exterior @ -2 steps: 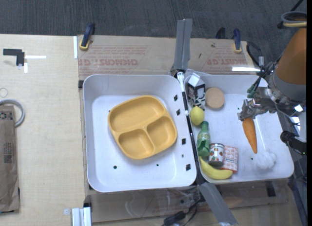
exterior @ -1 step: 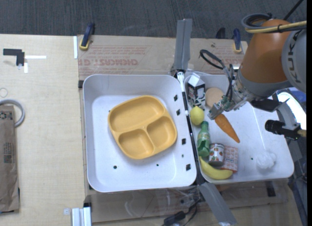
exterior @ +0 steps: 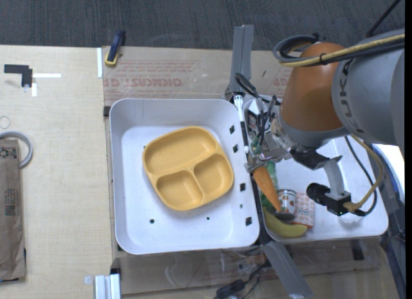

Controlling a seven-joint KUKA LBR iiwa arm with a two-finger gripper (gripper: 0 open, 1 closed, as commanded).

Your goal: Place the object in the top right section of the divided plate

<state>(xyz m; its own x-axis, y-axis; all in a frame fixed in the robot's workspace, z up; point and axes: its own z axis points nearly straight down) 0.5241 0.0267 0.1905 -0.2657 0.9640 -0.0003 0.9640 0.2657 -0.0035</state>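
A yellow divided plate (exterior: 188,167) lies in the left white bin (exterior: 129,227), with one long section on its upper left and two smaller ones on its lower right. My gripper (exterior: 259,154) hangs over the left edge of the right bin (exterior: 360,223), under the orange wrist band. Directly below it lies an orange carrot (exterior: 266,188), pointing down the frame. The gripper's tip is close to the carrot's upper end; whether they touch is hidden by the wrist.
A yellow banana (exterior: 287,228) and a small can (exterior: 287,201) lie beside a printed packet (exterior: 305,211) at the right bin's lower left. The wall between the bins (exterior: 248,182) runs just left of the gripper. Cables hang around the wrist.
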